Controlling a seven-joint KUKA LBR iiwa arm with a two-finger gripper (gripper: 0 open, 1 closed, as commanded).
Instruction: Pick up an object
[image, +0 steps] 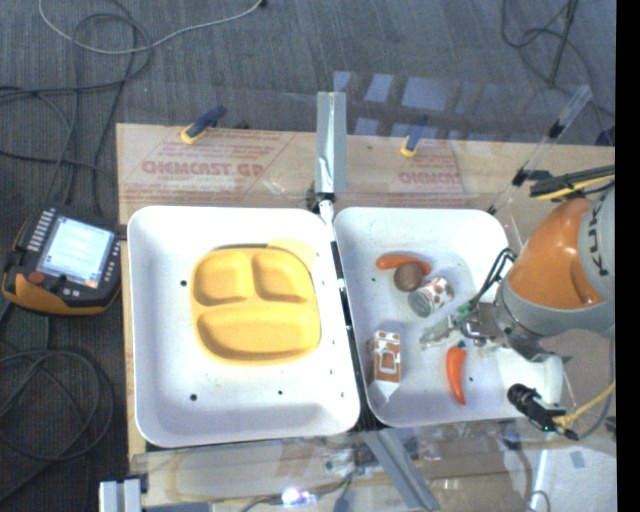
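**Op:** I've got the arm (565, 275) in over the right bin (500, 235), wrist low near the bin's right side. Gripper (462, 330) sits just above the top end of the orange carrot (456, 375), w/ the small patterned can (431, 296) just up-left of it.

**Obs:** Holding anything?

**Op:** Can't tell whether the jaws are clenched or released; the wrist and cables hide them from this angle. Nothing visibly between them, so I'm not calling a grasp.

**Obs:** What's the likely target?

**Op:** My guess is the carrot, since it's closest, lying roughly upright in frame near the bin's front right. The can is tipped on its side, prob. why it's harder to approach from above. Other candidates: the brown ball (408, 277) touching an orange-red sausage-like piece (400, 263) further back, and a small printed box (385, 358) near the bin's left wall.

**Obs:** Left bin?

**Op:** The left bin (160, 400) has the yellow divided tray (258, 303) only, flat in the middle, well apart from the arm. Not in play.

**Obs:** Progress?

**Op:** Early, I'd judge. Everything rests on the bin floor, nothing lifted yet.
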